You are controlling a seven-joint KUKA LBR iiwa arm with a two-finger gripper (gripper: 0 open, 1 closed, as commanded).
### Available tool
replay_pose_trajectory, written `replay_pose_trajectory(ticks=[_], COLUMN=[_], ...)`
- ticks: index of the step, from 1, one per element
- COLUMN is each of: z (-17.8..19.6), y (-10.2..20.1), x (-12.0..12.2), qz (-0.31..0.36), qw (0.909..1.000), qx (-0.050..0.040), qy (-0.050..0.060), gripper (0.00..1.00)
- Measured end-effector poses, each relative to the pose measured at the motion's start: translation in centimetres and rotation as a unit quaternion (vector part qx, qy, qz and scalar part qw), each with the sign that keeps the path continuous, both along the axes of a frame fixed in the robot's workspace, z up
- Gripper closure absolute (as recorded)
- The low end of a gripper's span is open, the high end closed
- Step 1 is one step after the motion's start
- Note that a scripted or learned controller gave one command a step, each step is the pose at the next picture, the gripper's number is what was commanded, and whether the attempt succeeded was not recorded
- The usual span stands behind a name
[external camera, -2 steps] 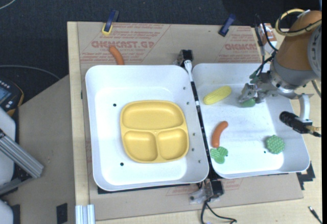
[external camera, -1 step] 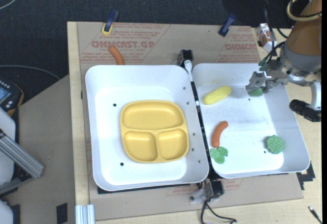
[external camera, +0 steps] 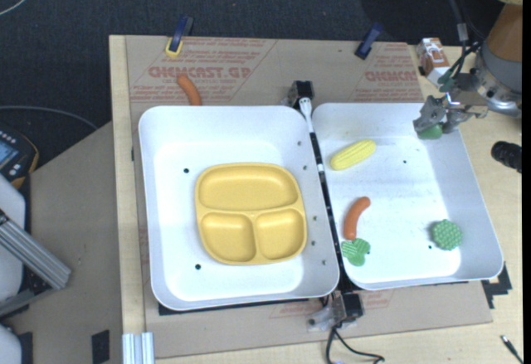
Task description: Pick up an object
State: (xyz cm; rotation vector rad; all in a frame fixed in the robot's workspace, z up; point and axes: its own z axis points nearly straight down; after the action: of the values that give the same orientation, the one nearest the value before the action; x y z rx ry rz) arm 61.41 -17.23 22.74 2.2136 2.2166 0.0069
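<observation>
- The tool (external camera: 435, 118) sits over the far right corner of the right bin (external camera: 398, 180), with a small green thing (external camera: 429, 131) right at its tip. Whether it is clamped on that piece or merely above it cannot be told, and how wide it stands is just as unclear.
- Other candidates in the right bin: a yellow toy corn cob (external camera: 353, 154) towards the far left, an orange toy sausage (external camera: 356, 216) near the dividing edge, a green leafy toy (external camera: 356, 250) just beside the sausage's near end, and a round green knobbly toy (external camera: 446, 235) by the near right wall.
- The left bin (external camera: 166, 188) holds a yellow compartment tray (external camera: 249, 213).
- Another orange sausage-shaped toy (external camera: 190, 89) lies on the bench outside the bins.
- Step in hand, as I judge it: either a lift out of the corner or a descent there.
- The next move calls for a straight rise if the green piece is caught. If not, a fresh target away from the wall, such as the corn, looks easier to reach.
</observation>
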Motion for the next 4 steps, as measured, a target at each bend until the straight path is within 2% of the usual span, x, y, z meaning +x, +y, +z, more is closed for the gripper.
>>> replay_pose_trajectory(ticks=[1,2,3,4], z=[-0.2,-0.1,0.9,-0.1], y=[0.0,4.6,8.1,10.5], x=[0.1,-2.9,-7.1,-11.7], qz=[0.0,0.001,0.0,-0.001], qw=[1.0,1.0,1.0,1.0], qx=[0.0006,0.003,0.0027,0.0028], qy=[0.003,0.007,0.007,0.008], gripper=[1.0,1.0,1.0,1.0])
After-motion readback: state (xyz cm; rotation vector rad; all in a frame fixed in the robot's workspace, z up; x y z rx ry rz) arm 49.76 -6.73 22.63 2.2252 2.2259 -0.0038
